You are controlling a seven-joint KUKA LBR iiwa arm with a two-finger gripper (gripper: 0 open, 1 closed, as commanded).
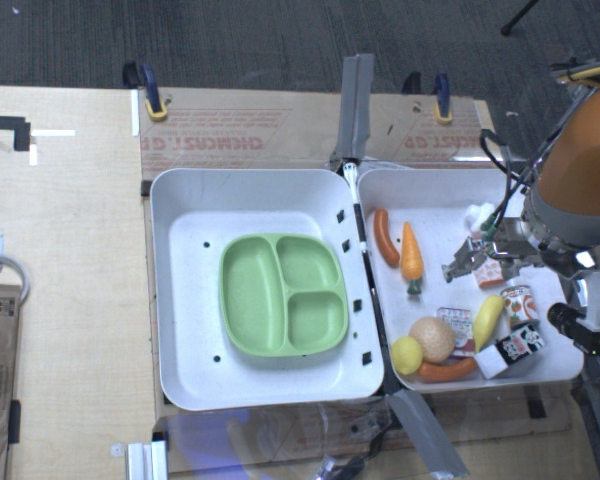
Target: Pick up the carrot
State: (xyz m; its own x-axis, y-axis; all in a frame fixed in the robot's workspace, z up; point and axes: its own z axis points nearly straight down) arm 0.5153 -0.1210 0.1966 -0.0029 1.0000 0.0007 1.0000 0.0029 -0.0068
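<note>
1. Gripper [467, 261] hovers over the right bin [435, 183], fingers spread apart with nothing between them, to the right of the carrot [411, 252].
2. Carrot lies lengthwise, green stem end toward the camera, just beside a sausage [385, 237] on its left.
3. Advice: shift left until centred over the orange body, set the fingers across its narrow width, descend, then close. Keep clear of the sausage.

grey arm [565, 223] – orange band, black cables, metal hand [467, 261].
</note>
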